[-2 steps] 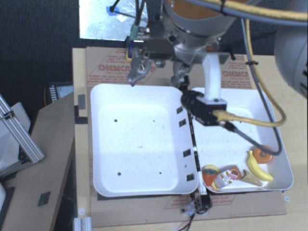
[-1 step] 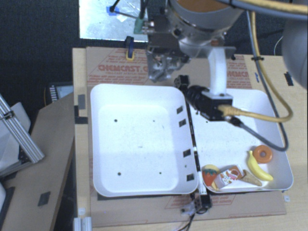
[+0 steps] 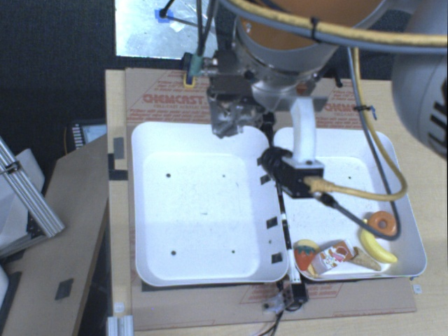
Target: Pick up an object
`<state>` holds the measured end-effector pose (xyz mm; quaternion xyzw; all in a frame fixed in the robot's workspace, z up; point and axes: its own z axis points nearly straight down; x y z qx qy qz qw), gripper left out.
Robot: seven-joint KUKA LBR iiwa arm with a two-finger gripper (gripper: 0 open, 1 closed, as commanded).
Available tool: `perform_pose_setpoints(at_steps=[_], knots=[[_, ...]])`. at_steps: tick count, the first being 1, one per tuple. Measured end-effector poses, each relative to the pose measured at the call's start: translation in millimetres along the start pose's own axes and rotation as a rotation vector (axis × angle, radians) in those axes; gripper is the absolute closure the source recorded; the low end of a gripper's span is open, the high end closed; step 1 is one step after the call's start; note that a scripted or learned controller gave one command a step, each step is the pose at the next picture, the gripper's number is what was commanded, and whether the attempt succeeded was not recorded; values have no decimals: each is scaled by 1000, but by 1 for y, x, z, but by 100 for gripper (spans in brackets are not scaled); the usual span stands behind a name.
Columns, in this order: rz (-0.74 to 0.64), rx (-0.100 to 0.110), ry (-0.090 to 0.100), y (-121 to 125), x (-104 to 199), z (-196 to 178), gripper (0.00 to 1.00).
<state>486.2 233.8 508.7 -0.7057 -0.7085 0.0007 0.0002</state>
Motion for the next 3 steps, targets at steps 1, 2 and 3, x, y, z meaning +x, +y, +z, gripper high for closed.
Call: perform_pose_setpoints(at_steps=[1, 2, 3], knots=[[9, -8, 1, 64, -48, -28, 100], [10, -3, 0, 49, -121, -27, 100], [8, -5, 1, -2, -171, -27, 100]])
